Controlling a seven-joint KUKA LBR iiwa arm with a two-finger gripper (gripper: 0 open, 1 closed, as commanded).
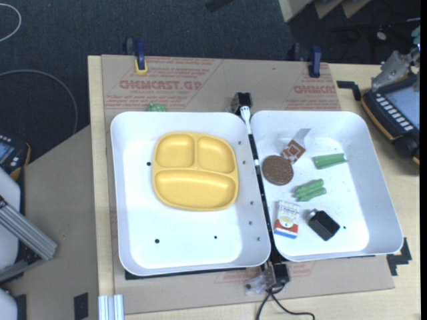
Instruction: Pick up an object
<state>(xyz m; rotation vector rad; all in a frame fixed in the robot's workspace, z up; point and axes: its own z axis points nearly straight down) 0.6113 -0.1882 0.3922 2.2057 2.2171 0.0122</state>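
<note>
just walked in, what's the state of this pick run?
Nothing is being handled at the moment. The left bin holds a yellow divided plate. The right bin holds the pick candidates: a brown disc, two green pieces, a small carton and a black block, all lying loose.

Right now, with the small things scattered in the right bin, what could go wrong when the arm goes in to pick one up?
1. The brown disc touches the small brown-and-white packet, so a grasp on either may nudge or catch both.
2. The red, white and blue carton lies close to the bin's left wall, leaving a finger little room on that side.
3. The black block sits near the carton, so a wide approach could knock it.
</note>
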